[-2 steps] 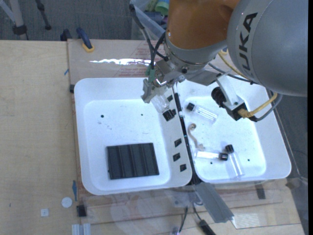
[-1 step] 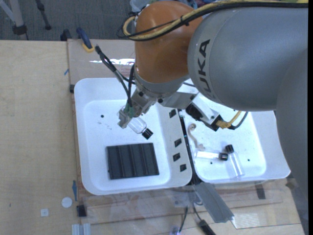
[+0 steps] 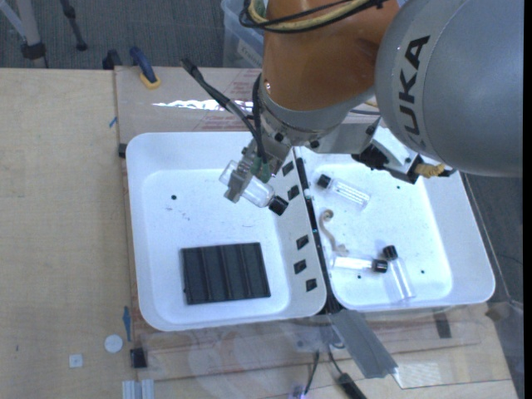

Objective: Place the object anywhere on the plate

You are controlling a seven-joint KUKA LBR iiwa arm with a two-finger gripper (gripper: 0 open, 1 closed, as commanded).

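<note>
A dark ribbed plate (image 3: 225, 273) lies flat in the front of the left white bin (image 3: 135, 223). My gripper (image 3: 243, 186) hangs above the back right part of that bin, up and to the right of the plate. Its fingers are shut on a clear vial with a black cap (image 3: 264, 196), which sticks out to the right, cap end toward the divider between the bins. The vial looks lifted off the bin floor. The orange band and grey wrist hide the bin's back right corner.
The right bin (image 3: 470, 239) holds several clear vials with black caps, one at the back (image 3: 345, 192) and two near the front (image 3: 397, 277). A thin curved strip (image 3: 331, 233) lies by the divider. Black clips (image 3: 302, 243) line the divider.
</note>
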